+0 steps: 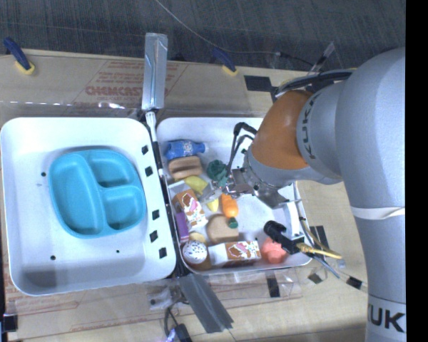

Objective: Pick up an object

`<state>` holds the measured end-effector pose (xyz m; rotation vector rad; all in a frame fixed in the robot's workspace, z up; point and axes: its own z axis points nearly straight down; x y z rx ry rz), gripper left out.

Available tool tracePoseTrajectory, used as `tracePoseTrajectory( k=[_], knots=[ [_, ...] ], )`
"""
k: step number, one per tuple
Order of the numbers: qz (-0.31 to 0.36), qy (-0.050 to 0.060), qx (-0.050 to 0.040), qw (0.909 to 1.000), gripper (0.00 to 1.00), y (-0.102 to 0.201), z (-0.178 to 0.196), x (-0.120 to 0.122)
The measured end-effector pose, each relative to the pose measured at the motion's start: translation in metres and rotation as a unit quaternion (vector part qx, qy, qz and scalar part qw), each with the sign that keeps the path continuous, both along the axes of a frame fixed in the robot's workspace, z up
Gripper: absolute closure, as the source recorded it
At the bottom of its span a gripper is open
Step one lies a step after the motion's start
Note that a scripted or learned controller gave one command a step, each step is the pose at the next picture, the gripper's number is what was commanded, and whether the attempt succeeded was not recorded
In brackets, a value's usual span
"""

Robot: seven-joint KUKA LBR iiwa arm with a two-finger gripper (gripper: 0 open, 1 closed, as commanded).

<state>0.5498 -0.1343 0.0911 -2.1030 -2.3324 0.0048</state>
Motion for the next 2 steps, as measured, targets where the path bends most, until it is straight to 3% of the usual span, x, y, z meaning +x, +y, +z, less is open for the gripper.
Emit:
tracePoseTrajectory(
  k=[1, 2],
  knots=[
    [0.003, 0.001, 0.0008, 1.0, 1.0, 0.001, 0.01, 0.0],
    [0.029, -0.004, 0.0007, 0.9996, 1.0, 0.065, 0.104, 0.022]
  ],
)
